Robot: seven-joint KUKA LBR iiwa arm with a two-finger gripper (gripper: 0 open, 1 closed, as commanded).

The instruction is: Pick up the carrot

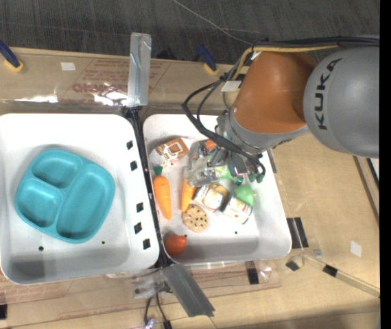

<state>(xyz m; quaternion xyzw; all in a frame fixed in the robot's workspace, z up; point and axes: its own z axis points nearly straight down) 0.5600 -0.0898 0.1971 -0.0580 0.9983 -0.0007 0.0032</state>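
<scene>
End effector (209,166): metallic two-finger assembly below the orange band of the arm (333,101), low over the middle of the right bin (272,233). Whether it is parted or closed cannot be told; clutter and its own hardware mask the tips. Nothing is visibly held.

Carrot (162,196): orange body with green top, lying lengthwise near the right bin's left wall, just left of the end effector and apart from it. A second slim orange piece (187,194) lies beside it, closer to the end effector; its identity is uncertain.

Other contents, right bin: a brown-and-white toy item (172,150) toward the far side; a round cookie (195,217); a green item (245,195) partly under the wrist; small pale packaged pieces (214,197); a red round fruit, likely a tomato (175,244), at the near wall. Items lie loosely crowded, probably tipped in as a jumble.

Left bin (3,132): holds a teal divided plate (64,194), lying flat.

Table (319,190): tan surface carrying both bins side by side.

Assessment: carrot not yet grasped; a short shift left appears needed.
</scene>
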